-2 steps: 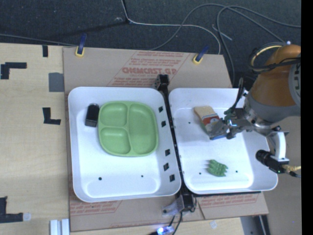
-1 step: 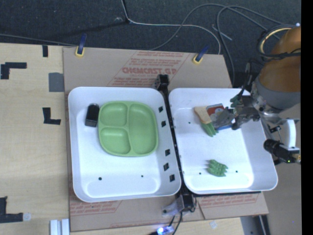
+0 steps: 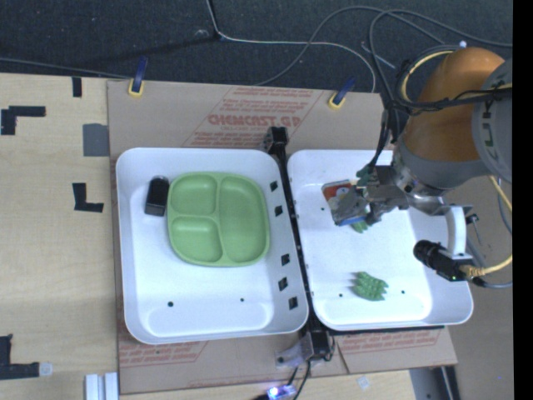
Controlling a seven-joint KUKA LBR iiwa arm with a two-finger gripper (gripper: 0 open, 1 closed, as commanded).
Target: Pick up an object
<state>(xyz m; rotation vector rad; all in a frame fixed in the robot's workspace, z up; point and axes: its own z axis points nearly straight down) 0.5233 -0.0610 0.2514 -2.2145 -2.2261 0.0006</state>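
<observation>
My gripper [image 3: 353,212] hangs low over the upper left part of the right bin [image 3: 416,307], reaching in from the right under the orange wrist band. A small red object [image 3: 335,192] peeks out just left of it, and a bit of blue and green [image 3: 360,226] shows under its lower edge. It hides the rest of those objects. A bumpy green object [image 3: 369,287] lies apart near the bin's front, well below the gripper.
The left bin [image 3: 141,307] holds a green divided plate [image 3: 219,218] with a small black object [image 3: 156,196] beside its left edge. A black divider with clips [image 3: 287,223] separates the bins. Cables run behind the bench.
</observation>
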